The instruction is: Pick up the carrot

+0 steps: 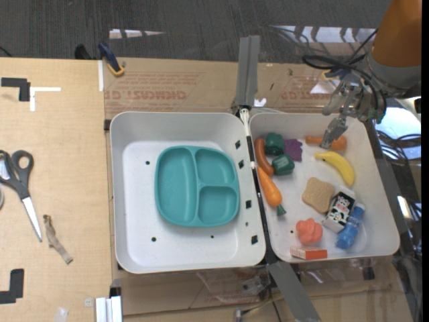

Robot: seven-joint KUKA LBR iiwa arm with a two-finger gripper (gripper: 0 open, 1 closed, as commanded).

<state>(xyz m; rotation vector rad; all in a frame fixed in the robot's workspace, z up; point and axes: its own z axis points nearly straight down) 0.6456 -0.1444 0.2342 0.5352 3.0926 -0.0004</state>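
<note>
From my feed I see the gripper [333, 136] low over the right bin's [382, 200] far corner, its fingers touching a small orange piece [318, 140]. The banana [337, 166] lies just below it, and the carrot [270, 188] sits well off to its left along the bin wall, beside the sausage [261, 155]. Farther left, the teal plate [197, 186] rests in the left bin [127, 200].

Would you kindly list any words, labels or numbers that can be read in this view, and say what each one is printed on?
Red print on the cardboard sheet behind the bins: reads upside down from this camera, too blurred to quote reliably.
Small carton in the right bin, black and white cow-patch pattern: no readable words.
Blue packet beside it: any print too small to read.
Nothing else carries text.
</note>
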